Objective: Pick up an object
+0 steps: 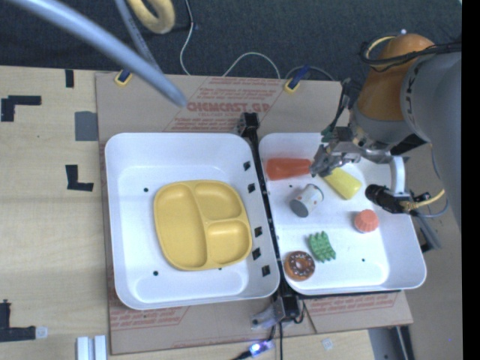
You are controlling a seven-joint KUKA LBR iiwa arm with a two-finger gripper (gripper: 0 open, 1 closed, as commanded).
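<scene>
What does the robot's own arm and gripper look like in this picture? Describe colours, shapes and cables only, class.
The arm is a thick, rounded grey body with a glossy orange band above the wrist. Thin dark cables loop around that band. The gripper is a small grey and black metal assembly, and a black fitting with wires sticks out beside it.

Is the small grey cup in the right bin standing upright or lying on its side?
On its side. The grey cup in the right bin shows its round white wall lengthwise, and its dark mouth faces sideways, not upward.

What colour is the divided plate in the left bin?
Yellow: the three-compartment plastic plate shows best in the camera view.
</scene>
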